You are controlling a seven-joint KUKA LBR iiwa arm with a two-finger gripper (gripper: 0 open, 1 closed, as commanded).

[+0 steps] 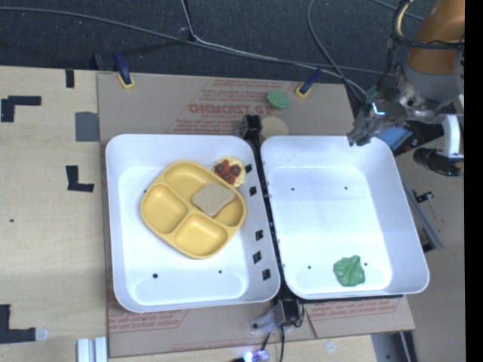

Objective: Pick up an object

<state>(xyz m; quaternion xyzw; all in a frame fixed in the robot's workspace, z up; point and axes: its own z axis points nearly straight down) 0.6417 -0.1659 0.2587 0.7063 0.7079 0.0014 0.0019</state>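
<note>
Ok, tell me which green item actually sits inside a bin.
The flat green leaf-shaped piece, in the right white bin's near corner. The other one, the small green dotted round piece, lies on the cardboard behind both bins.

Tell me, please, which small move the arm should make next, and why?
Probably it should travel over the right bin toward the green leaf. The gripper hangs at that bin's far right corner, holding nothing, and the leaf lies alone near the front wall.
</note>
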